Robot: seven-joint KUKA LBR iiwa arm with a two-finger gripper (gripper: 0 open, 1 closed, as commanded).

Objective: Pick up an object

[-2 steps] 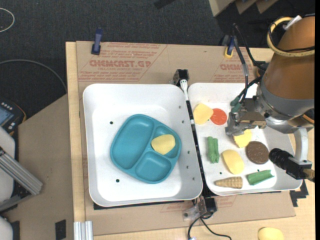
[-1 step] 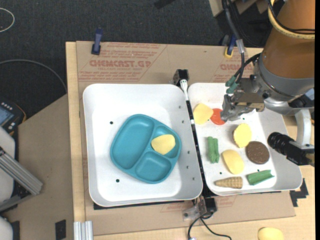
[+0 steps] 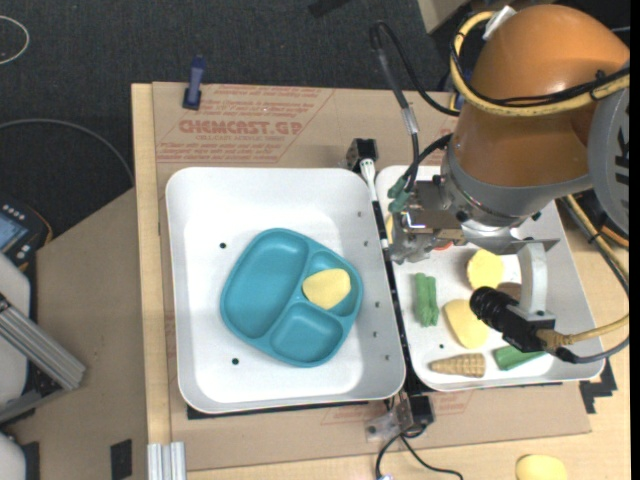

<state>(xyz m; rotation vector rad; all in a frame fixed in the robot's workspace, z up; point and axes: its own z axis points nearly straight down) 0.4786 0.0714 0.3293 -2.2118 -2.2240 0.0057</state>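
My gripper hangs low over the far left part of the right bin, under the arm's big orange band. Just in front of it lies a green stick. A yellow wedge, a round yellow piece, a tan ridged cone and a small green block also lie in that bin. The arm's body hides the bin's far part. In the left bin a teal divided plate holds a pale yellow lemon-like piece.
A black cylinder with a cable sticks out from the arm over the right bin. The bins meet at a raised rim. Cables run behind the bins. A yellow object lies off the bench at the bottom right.
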